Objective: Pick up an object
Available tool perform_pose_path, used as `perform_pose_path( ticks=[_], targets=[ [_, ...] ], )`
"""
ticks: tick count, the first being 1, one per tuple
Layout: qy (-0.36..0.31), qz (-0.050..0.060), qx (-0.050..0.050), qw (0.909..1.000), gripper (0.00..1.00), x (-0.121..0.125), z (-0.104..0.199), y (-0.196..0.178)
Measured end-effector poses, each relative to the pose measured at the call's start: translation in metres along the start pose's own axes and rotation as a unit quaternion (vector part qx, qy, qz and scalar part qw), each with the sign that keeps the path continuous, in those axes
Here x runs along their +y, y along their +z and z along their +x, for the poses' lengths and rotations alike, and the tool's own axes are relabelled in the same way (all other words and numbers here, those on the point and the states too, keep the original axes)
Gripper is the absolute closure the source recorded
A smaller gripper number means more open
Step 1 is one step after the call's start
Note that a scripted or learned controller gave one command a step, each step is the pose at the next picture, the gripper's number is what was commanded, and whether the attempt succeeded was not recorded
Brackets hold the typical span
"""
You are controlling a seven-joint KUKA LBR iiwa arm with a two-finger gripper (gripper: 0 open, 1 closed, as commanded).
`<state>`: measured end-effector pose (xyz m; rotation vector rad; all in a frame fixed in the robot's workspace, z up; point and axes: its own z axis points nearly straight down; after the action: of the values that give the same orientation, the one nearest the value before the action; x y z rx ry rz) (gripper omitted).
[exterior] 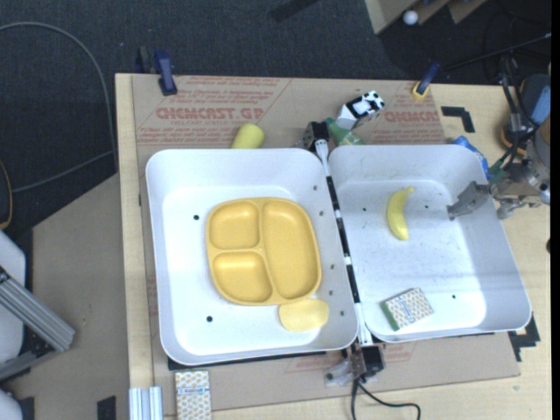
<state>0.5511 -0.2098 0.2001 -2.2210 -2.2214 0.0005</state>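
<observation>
On the brown cardboard-covered surface (131, 234), the left bin (175, 191) of smooth white plastic is seen to hold a glossy yellow divided plate (262, 252) with three compartments, and a flat, rounded pale-yellow piece (304, 314) touching its lower edge. In the right bin (437, 269) a small curved yellow banana (399, 213) lies near the middle, with a patterned rectangular packet (408, 308) near the front wall. The grey pincer (472, 198) is seen at the right rim, apart from the banana; whether it is parted cannot be told.
</observation>
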Motion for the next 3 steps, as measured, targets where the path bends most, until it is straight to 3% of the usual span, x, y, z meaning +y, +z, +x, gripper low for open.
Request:
perform_pose_path(
  ticks=[1,2,3],
  targets=[
    [-0.001,0.001,0.001,1.0000,0.00,0.030,0.076,0.038],
    [0.000,0.001,0.001,1.0000,0.00,0.037,0.094,0.116],
    [-0.001,0.000,0.000,1.0000,1.00,0.038,0.094,0.106]
  ],
)
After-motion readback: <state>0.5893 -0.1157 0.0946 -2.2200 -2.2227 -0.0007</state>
